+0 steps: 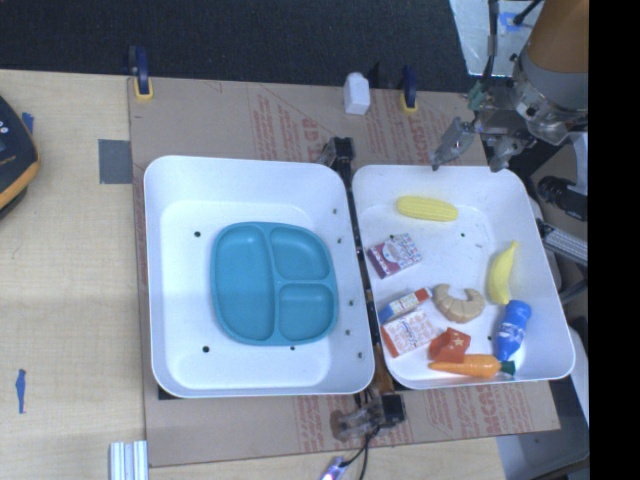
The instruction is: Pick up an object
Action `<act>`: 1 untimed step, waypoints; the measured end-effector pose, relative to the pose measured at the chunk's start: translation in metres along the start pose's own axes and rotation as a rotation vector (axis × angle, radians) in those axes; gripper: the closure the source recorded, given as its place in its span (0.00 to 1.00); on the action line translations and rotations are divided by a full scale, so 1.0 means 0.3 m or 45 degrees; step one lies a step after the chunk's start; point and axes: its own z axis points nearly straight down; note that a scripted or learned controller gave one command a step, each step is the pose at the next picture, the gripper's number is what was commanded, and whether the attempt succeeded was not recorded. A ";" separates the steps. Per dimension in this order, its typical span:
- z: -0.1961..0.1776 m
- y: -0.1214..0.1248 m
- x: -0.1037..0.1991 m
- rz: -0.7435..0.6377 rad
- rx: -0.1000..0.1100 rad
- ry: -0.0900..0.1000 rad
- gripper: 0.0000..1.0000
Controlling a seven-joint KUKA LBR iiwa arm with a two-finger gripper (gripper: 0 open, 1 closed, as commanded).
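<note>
Pincer point(468, 154) hangs over the right bin's point(530, 203) far rim, fingers spread, nothing between them. Right bin holds corn cob point(427, 208) near far edge, banana point(501, 272) and blue bottle point(511, 330) along right side, carrot point(465, 367) at near edge, croissant point(459, 303) mid-bin. Left bin point(175, 193) carries teal divided plate point(273, 282) at its centre.

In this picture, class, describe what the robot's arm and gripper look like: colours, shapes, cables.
The arm is a rounded grey body with an orange band above the wrist. A dark cable loops beside it at the top. The gripper is grey and black metal hardware with a small green part, narrowing to thin dark tips.
</note>
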 end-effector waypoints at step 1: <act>0.391 -0.080 -0.059 0.001 0.002 0.000 0.00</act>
